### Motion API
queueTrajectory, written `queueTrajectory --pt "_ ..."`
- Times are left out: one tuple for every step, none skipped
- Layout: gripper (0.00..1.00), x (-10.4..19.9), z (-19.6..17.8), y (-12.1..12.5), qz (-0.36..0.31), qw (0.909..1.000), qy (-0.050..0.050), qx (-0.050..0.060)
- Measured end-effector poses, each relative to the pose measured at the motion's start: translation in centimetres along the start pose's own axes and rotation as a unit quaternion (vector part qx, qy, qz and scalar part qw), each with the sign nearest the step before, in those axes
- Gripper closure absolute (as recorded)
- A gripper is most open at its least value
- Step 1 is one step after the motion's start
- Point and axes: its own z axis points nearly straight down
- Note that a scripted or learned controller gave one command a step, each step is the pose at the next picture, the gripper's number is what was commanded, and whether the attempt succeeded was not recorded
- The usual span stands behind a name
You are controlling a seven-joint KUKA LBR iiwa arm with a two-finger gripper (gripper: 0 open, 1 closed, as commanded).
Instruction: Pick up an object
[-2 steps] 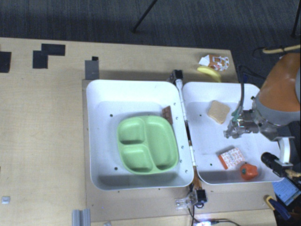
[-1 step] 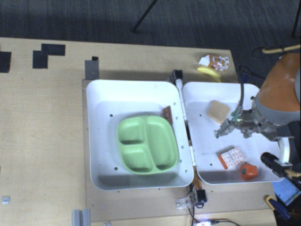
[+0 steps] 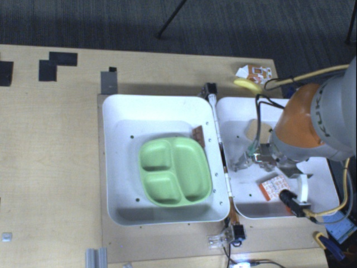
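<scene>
Fingers (image 3: 244, 162) low in the right bin (image 3: 234, 116), opening impossible to tell. Orange patterned packet (image 3: 273, 187) just beside, lower right. Green divided plate (image 3: 175, 170) in the left bin (image 3: 120, 149).

black tape patches (image 3: 57, 65), tripod leg (image 3: 178, 10)

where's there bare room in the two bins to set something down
Left white bin: bare floor left of the green divided plastic tray. Right white bin: crowded, with the gripper above an orange-and-white packet; some bare floor near its upper-left corner.
</scene>
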Motion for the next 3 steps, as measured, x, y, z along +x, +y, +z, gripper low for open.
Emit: queueTrajectory --pt "1.00 0.0 -1.2 0.2 -0.001 1.0000 0.000 -0.002" --pt "1.00 0.5 -9.9 13.2 -0.001 1.0000 0.000 0.000" --pt "0.00 0.5 -9.8 13.1 -0.001 1.0000 0.000 0.002"
